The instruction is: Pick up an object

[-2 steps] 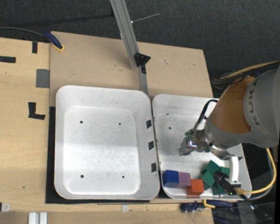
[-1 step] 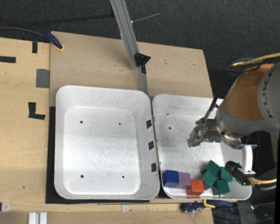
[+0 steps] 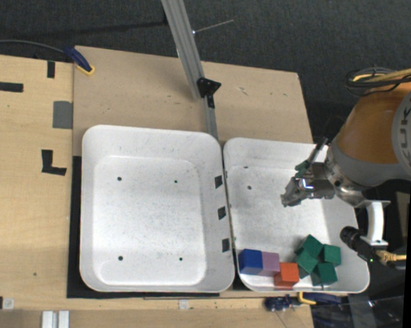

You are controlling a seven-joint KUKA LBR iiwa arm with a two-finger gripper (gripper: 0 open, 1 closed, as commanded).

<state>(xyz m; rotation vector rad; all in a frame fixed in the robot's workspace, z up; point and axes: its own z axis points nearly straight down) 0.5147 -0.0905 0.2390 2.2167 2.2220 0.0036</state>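
- Near edge of the right bin (image 3: 276, 154): a cluster of blocks sits tight against the near rim. From left to right: blue block (image 3: 251, 260), lilac block (image 3: 271, 262), orange block (image 3: 287, 273), then three green blocks (image 3: 318, 259) bunched at the near right corner, touching one another.
- The blocks leave little room between them and the rim; the orange block touches the lilac one and the nearest green one.
- Middle and far floor of the right bin: bare, open room around the gripper.
- Gripper (image 3: 292, 194): hangs over the middle of the right bin, well apart from the blocks, with nothing between its fingers. Whether they are spread or pressed together cannot be told; the tip is dark and blurred.
- Arm (image 3: 376, 137): cut off at the right edge.
- Left bin (image 3: 91, 187): rims meet the right bin's along the centre.
- Far: a grey metal bar (image 3: 186, 39) slants across the bench.
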